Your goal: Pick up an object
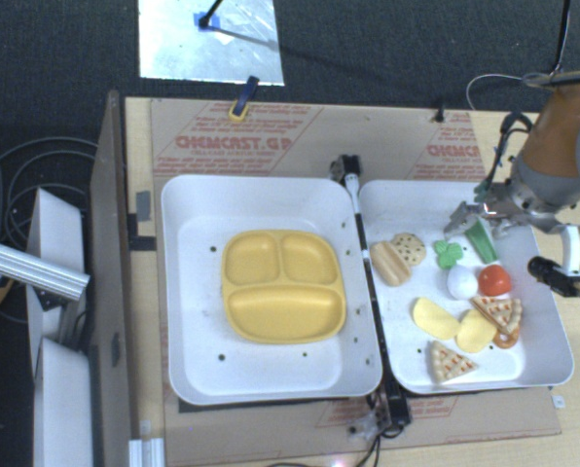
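On the left, one white bin [188, 290] carries a single yellow divided plate [282, 285], well away from the action. Across the divider, the right bin [553, 358] holds the toy food: one hot dog [389, 263], one cookie [409, 249], one green broccoli piece [450, 254], one white egg [461, 283], one red tomato [494, 280], two pale yellow pieces [434, 317], two pizza slices [450, 363]. And there's a green stick-shaped piece [483, 242], right under the gripper [489, 214] at the bin's far right. The fingers look spread, with nothing pinched between them. My read: this is the approach step, the grasp not yet made. The next move calls for lowering squarely over that green piece and closing cleanly, with the broccoli just beside it ready to get nudged.
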Controlling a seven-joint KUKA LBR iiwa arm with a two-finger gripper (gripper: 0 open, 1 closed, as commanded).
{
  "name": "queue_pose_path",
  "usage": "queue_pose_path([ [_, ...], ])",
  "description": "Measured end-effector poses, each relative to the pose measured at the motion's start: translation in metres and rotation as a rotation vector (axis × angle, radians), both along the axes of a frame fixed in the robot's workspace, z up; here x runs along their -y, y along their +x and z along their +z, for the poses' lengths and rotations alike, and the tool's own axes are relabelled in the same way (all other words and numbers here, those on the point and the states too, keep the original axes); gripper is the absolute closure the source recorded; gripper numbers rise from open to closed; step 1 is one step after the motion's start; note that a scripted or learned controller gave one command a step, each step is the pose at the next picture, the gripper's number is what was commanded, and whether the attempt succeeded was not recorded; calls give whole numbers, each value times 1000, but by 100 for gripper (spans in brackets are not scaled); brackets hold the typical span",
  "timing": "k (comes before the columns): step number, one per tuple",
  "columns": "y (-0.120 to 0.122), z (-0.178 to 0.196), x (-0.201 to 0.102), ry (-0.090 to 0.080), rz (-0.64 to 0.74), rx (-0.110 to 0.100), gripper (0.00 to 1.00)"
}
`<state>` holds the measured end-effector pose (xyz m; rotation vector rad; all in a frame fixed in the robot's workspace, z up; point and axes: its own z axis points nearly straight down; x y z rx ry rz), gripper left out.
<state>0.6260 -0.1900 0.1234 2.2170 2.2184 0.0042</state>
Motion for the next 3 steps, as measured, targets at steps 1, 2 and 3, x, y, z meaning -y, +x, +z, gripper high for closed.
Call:
queue_pose_path([
  [1, 33, -6, 17, 0, 4, 0, 0],
  [2, 17, -20, 3, 2, 3, -6, 0],
  [3, 35, -11, -12, 1, 5, 0, 0],
])
